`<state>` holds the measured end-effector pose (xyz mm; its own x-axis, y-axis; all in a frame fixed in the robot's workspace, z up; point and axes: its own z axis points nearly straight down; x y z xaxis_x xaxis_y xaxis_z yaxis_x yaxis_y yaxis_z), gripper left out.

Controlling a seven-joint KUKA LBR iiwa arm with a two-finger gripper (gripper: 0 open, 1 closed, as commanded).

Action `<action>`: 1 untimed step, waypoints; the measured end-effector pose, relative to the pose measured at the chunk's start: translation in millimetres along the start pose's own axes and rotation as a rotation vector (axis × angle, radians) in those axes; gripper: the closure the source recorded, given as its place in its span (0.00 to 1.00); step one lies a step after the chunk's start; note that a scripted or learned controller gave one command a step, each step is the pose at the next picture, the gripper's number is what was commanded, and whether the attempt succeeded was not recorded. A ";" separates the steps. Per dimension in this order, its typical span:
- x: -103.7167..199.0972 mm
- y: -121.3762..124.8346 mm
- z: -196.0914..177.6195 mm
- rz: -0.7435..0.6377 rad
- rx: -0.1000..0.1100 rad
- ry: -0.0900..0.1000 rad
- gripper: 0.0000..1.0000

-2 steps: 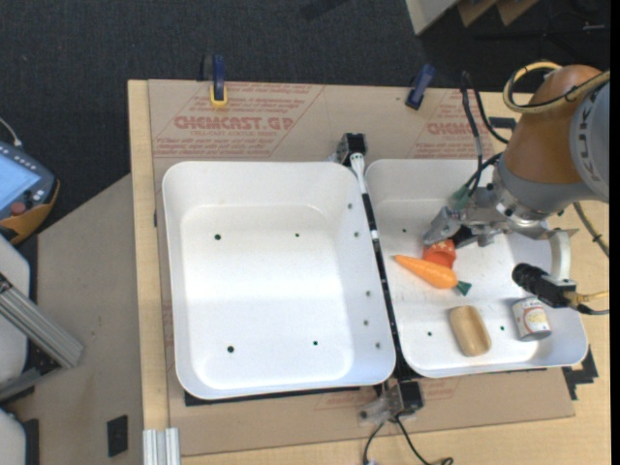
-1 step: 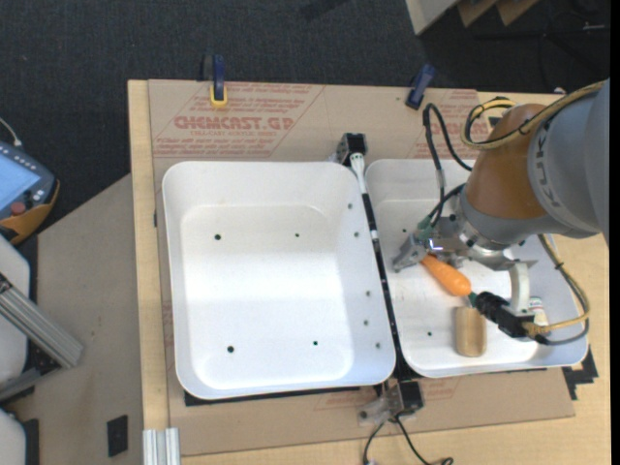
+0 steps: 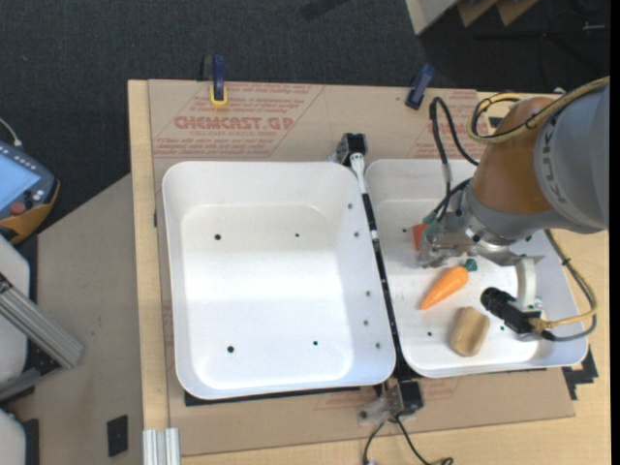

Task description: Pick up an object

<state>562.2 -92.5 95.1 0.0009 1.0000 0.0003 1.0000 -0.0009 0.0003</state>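
Observation:
An orange carrot-shaped toy (image 3: 445, 288) lies in the right bin (image 3: 417, 352), pointing toward the bin's lower left. A tan, bread-like block (image 3: 469, 331) rests just below it. A small red-orange piece (image 3: 419, 234) peeks out at the left of the gripper (image 3: 438, 250), and a teal bit (image 3: 471, 263) shows under the wrist. The gripper hangs low over the right bin, directly above the carrot's thick end. The arm's grey body and orange band cover the bin's upper right.
The left bin (image 3: 194, 201) sits beside the right one, a black clamp strip (image 3: 373, 250) between them. Both rest on a cardboard sheet (image 3: 232, 114) held by clips. Cables and a black fitting (image 3: 504, 308) trail over the right bin's lower right.

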 end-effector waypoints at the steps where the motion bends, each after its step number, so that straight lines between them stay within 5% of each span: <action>1: 55.3 2.8 -219.3 -0.008 -0.019 0.000 1.00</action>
<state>565.1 -37.2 314.5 -0.0071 1.0000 0.0004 0.9998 0.0071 0.0196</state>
